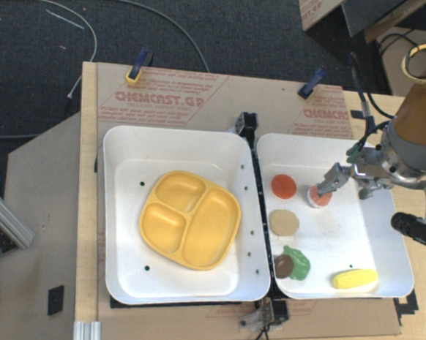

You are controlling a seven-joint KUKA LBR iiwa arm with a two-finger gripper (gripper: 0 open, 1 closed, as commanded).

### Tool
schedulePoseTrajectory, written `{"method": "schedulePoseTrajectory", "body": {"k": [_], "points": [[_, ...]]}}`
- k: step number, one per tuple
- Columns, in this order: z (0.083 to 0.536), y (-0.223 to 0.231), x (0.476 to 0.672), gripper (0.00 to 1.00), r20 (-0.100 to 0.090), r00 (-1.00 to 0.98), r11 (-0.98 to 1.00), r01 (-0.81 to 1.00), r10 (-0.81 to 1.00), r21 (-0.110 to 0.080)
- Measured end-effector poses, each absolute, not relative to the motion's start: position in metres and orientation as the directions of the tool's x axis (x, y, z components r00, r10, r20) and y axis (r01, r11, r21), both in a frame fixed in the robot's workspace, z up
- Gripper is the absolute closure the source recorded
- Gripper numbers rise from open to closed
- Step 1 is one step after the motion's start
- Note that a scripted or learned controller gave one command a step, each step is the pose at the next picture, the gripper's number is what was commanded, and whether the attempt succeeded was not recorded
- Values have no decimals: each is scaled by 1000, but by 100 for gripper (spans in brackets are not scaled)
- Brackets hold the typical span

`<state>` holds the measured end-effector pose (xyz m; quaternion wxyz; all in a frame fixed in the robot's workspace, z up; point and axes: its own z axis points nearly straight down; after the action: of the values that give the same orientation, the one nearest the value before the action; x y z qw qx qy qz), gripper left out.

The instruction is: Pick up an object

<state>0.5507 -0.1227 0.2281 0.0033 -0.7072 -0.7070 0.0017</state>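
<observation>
Left white bin (114, 216) holds yellow divided plate (189, 219), three compartments, roughly centred. Bins sit on cardboard sheet (167, 100) with red print. Two blue clamps (138, 64) on its far edge. Dark carpet (45, 64) behind, thin cable (91, 42) looping across it.

We looked down on a bench (203, 102) topped with a brown cardboard sheet printed in faded red lettering. Two blue clamps, one (139, 64) at the left and one (311, 83) at the right, gripped its far edge. Around it lay a dark, speckled carpet floor (51, 79), with thin grey cables (92, 31) looping loosely across it at the upper left. A cardboard box (321, 7) stood at the top right, near some dark equipment. At the left edge we saw a pale metal rail (0, 211) running at a slant. The light was even and soft, casting only faint shadows.
</observation>
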Motion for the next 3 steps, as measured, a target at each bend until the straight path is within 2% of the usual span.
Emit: {"method": "schedulePoseTrajectory", "body": {"k": [2, 3], "points": [[140, -119, 560, 0, 3, 0, 0, 1000, 1000, -7], [154, -120, 561, 100, 2, 0, 0, 1000, 1000, 0]]}}
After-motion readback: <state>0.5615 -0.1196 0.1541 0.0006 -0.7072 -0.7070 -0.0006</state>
